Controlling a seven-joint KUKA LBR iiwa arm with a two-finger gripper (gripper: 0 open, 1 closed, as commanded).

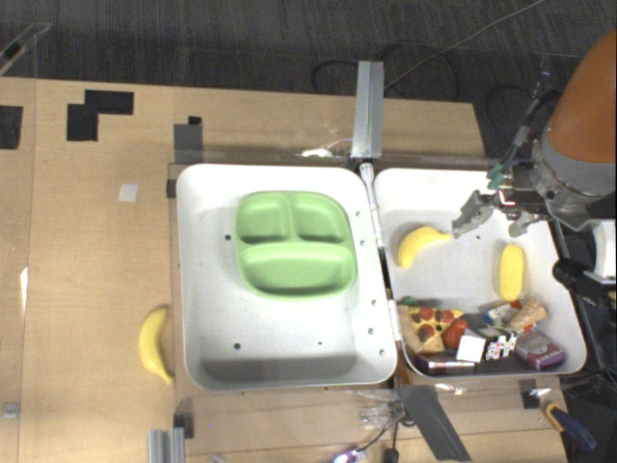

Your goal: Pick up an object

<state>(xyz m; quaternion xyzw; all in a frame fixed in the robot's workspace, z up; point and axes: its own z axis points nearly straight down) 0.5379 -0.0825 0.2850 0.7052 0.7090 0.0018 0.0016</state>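
Two shallow white bins are seen side by side on a wooden bench. The grey two-finger gripper (494,212) is held above the right-hand white bin (569,345), fingers apart and holding nothing, just beside a curved yellow banana (416,244). A green divided plate (293,242) is set in the left-hand white bin (202,287).

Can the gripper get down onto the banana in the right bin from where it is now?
Probably yes. The gripper hangs just right of that banana, which lies alone on bare floor of the right bin. The toy pile sits nearer the front.
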